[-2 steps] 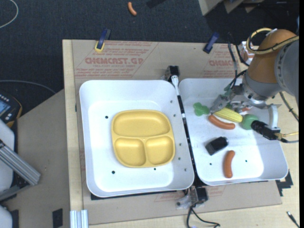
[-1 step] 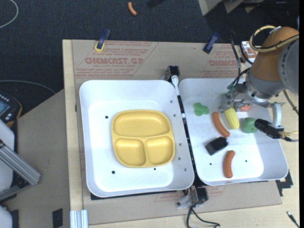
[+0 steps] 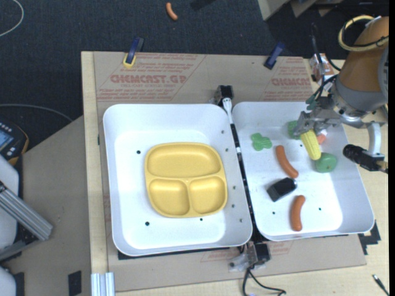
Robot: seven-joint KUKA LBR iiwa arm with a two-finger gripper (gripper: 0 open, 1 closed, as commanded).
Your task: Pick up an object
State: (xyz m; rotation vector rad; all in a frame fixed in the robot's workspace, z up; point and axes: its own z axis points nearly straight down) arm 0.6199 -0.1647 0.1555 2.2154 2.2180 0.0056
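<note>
My pincer (image 3: 311, 123) hangs in the upper right of the frame over the right bin (image 3: 345, 217); I cannot tell its spread. Just below it lies the corn cob (image 3: 310, 145), yellow, ribbed plastic, long axis slanting toward lower right, with a smooth sausage (image 3: 286, 161) to its left

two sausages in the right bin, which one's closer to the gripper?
The upper sausage, beside the green piece. The other sausage lies near the bin's front edge, farther from the gripper.

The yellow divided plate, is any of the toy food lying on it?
No. The yellow divided plate sits bare in the left bin.
</note>
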